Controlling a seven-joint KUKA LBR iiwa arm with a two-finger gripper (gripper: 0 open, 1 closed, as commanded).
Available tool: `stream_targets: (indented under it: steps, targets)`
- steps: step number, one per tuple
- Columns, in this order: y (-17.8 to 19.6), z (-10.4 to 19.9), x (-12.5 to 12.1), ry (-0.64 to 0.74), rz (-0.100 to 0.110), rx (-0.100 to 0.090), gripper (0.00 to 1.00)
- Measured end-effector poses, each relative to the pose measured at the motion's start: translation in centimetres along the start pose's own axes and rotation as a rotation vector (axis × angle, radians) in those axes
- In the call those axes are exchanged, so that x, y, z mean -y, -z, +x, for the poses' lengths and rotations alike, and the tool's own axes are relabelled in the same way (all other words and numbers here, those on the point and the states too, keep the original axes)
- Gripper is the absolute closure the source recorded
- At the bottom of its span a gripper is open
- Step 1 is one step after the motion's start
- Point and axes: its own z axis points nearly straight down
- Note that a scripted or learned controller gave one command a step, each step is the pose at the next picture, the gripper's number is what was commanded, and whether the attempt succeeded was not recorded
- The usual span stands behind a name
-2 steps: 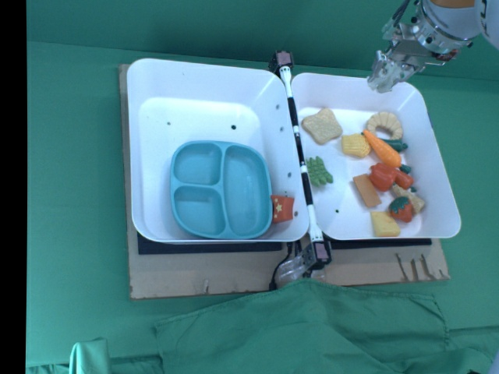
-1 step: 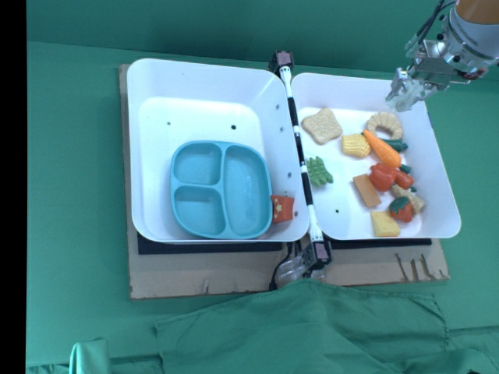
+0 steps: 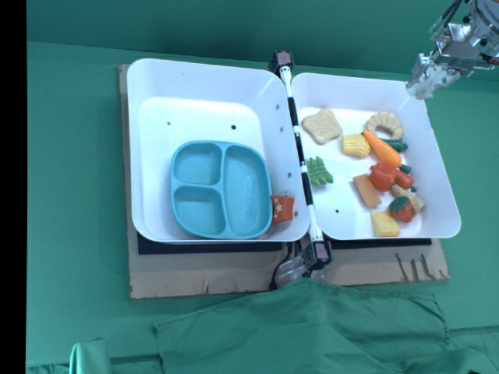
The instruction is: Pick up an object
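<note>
Toy food waited in the right bin while the gripper hung above its far right corner.

The toy carrot (image 3: pixel 381 147) lay in the right bin (image 3: pixel 441 209), touching the croissant (image 3: pixel 384 121) and the red pepper (image 3: pixel 383 176), with the toast (image 3: pixel 321 125) apart on the left. You had the gripper (image 3: pixel 422 79) high over the far right corner; whether it was apart or together, I cannot tell. The pieces were crowded, so your grasp could catch two, or push one away and close on nothing. The bin wall stood near the right pieces. The left bin (image 3: pixel 148 84) carried a blue tray (image 3: pixel 221 189) and a small red piece (image 3: pixel 282 207).
</note>
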Motion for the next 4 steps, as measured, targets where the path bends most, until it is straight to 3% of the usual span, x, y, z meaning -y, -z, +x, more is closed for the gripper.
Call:
stream_targets:
  steps: [1,2,3,4]
  targets:
    - [-3.8,-1.1,4.6,-0.002,0.011,-0.002,1.0]
    - [-9.0,5.0,5.3,0.006,0.012,-0.005,1.0]
    - [-7.5,4.6,5.1,-0.002,0.0,-0.001,1.0]
    - [-7.9,4.6,7.4,0.001,0.008,-0.004,1.0]
